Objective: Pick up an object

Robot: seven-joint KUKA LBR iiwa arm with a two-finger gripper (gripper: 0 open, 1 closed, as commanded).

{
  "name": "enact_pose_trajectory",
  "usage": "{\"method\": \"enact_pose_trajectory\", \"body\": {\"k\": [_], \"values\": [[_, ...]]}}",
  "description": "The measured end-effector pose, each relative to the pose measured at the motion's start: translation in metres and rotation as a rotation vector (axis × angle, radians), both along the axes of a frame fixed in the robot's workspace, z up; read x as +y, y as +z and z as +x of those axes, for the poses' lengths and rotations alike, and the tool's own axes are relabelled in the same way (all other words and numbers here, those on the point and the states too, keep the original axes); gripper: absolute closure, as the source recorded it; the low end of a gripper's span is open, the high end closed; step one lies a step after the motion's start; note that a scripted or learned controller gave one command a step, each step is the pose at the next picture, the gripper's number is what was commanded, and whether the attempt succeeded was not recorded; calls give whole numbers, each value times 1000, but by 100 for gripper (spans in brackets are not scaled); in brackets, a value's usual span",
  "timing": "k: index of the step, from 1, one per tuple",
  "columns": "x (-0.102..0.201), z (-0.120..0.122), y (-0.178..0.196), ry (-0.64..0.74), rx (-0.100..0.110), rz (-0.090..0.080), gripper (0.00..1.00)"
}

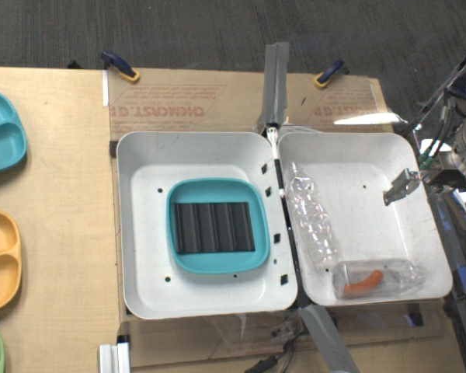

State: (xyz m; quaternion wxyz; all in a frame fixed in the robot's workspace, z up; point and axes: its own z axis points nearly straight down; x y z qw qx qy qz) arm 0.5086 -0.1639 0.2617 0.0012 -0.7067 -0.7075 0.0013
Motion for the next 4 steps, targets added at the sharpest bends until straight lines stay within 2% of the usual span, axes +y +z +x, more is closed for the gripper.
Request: {"method": "enact_pose_trajectory", "body": {"k": [1,2,3,4], "values": [[-14,-9,60,-109,-3,-2,0],[9,-31,-89,-11,0,0,0],[44,-31,-171,8,-2,0,0],[-47,-30,-112,-58,-3,-1,0]]}}
